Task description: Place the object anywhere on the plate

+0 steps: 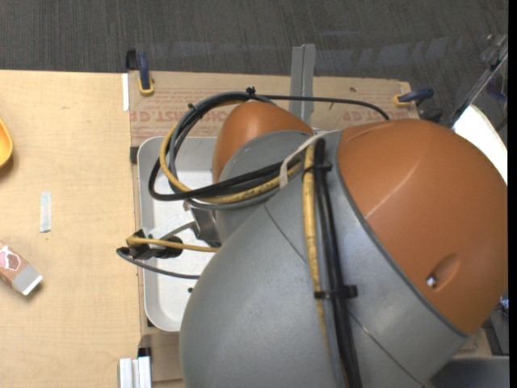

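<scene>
My grey arm point(323, 297), with its orange bands point(420, 208), is close under the camera and covers most of both white bins. The left bin point(153, 217) shows its left wall and a strip of white floor. The wrist end point(203, 221) points down over that bin, and black and yellow cables point(174, 180) loop around it. A black cable clip point(149, 247) hangs over the bin's left rim. The arm hides whatever lies beneath it in the bins.
Left of the bin is open wooden bench point(65, 176). On it lie a small white strip point(45, 212), a red-and-white packet point(18, 270) and an orange thing point(3, 144) at the edge. Clamps point(142, 73) point(412, 97) hold the cardboard at the back.
</scene>
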You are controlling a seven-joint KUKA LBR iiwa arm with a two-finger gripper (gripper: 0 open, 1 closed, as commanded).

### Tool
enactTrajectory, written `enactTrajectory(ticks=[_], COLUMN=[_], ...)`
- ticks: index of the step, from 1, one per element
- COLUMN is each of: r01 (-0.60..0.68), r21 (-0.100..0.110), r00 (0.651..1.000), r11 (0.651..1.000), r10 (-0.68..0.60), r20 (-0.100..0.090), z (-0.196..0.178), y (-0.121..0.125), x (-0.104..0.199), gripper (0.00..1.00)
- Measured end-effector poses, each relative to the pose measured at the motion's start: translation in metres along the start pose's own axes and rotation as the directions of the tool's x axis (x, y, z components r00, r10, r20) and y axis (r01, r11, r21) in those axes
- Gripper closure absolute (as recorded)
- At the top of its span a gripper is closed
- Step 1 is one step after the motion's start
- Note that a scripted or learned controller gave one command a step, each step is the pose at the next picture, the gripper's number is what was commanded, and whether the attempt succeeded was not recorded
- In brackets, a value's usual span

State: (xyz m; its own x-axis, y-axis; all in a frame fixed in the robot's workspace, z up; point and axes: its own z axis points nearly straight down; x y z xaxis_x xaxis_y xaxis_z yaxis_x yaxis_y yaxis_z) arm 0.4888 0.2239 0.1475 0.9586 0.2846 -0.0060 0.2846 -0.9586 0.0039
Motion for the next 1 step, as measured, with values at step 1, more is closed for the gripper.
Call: enactTrajectory(ticks=[1], r01=[0.010], r21=[0.001], r00=[1.000], r11=[1.000], r10=[-0.010], r20=[0.000], z=[0.0572], y=[-0.0070], x=[-0.0107], gripper=[1.00])
